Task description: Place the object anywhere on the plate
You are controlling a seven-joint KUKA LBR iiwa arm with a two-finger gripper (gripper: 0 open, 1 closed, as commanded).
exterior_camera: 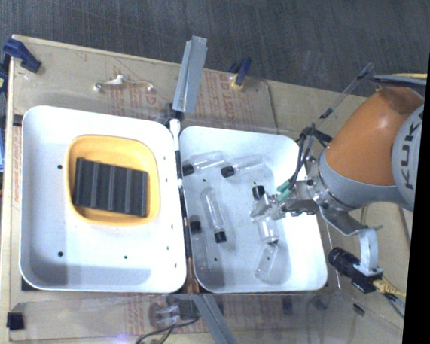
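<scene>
My gripper (266, 209) hangs low inside the right bin (308, 150), reached in from the right so that the wrist with its orange band (365, 140) stays outside the bin wall. The right bin holds the loose stock: several clear tubes with black caps, lying flat and scattered at different angles. One tube (205, 161) rests near the upper left corner, another (213, 213) lies lengthwise near the middle, and a third (268, 263) lies toward the lower right, just below my fingers. I sit over the gap between these, close to the third tube's upper end, presumably because that one lies nearest my line of reach. Whether my jaws are spread or closed I cannot tell; the metal parts and the clear plastic blur together there, and I cannot make out any tube between them. The yellow plate (115, 146) sits in the left bin (42, 234), well apart from me across the divider (177, 171) where the two bins meet. A dark ribbed block (111, 186) lies on the plate's centre, so the bare rim around it is, in my judgement, the easier landing place. The placing step is not yet done.
</scene>
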